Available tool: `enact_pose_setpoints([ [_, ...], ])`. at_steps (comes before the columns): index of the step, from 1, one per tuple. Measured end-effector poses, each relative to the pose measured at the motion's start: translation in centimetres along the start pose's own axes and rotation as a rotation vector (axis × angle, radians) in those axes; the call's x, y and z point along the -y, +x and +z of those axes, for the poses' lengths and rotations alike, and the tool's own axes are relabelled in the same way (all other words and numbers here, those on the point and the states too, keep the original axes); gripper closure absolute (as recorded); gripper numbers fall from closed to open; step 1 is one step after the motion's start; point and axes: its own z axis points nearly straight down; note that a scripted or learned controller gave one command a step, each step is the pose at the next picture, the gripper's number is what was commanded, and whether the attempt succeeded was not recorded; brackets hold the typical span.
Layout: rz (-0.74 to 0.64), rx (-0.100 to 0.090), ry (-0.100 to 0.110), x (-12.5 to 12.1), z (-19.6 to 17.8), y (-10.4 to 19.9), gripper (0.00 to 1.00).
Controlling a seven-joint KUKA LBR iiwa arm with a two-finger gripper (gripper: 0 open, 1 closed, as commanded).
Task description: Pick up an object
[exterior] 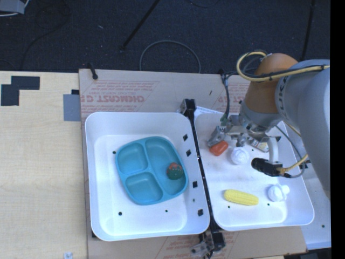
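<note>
My gripper [229, 135] sits beside the orange object [218, 148] in the right bin [302, 217]; finger state, cannot tell. Looks light, smooth, maybe slippery, so I'd pinch across its middle.

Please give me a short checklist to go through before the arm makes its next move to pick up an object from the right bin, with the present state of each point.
1. Gripper is over the right bin: ok.
2. A target is near: the orange object lies just under the gripper: ok.
3. Orange object is between the fingers: cannot tell.
4. Room around the target: a white round object lies close beside it: not ok.
5. Other objects lie apart: yellow corn and a white piece near the front: ok.
6. Left bin's blue tray is away from the arm: ok.
</note>
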Motion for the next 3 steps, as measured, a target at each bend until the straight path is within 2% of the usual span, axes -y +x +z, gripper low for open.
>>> enact_pose_setpoints([
  [1, 0.002, 0.001, -0.005, -0.1, -1.4, -0.1, 1.0],
  [3, 0.003, 0.002, -0.011, -0.1, -12.1, 0.8, 1.0],
])
